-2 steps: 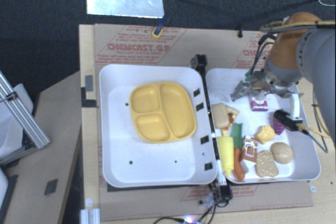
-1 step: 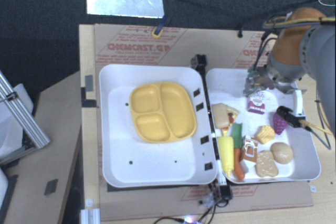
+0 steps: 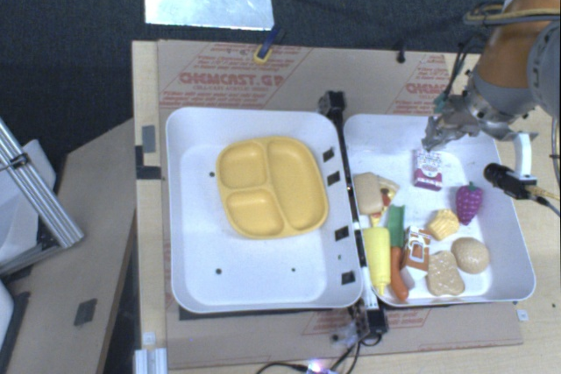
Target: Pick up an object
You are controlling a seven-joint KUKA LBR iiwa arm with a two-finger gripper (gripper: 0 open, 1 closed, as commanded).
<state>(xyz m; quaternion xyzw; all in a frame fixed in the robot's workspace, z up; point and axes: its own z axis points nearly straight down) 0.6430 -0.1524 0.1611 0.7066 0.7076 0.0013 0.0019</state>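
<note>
Gripper (image 3: 436, 136) low in right bin (image 3: 517, 271), right above small purple-white packet (image 3: 428, 168); finger opening can't be told, nothing seen held. Purple grapes (image 3: 469, 202) beside packet; yellow divided plate (image 3: 267, 187) in left bin (image 3: 188, 215)

A yellow 3-compartment plate (image 3: 267, 186) lay in the white left bin (image 3: 188, 215). The white right bin (image 3: 508, 263) held a purple grape bunch (image 3: 469, 203), a purple-and-white carton (image 3: 428, 169), a yellow corn cob (image 3: 377, 251), an orange carrot (image 3: 398, 273) and tan bread (image 3: 471, 255).
</note>
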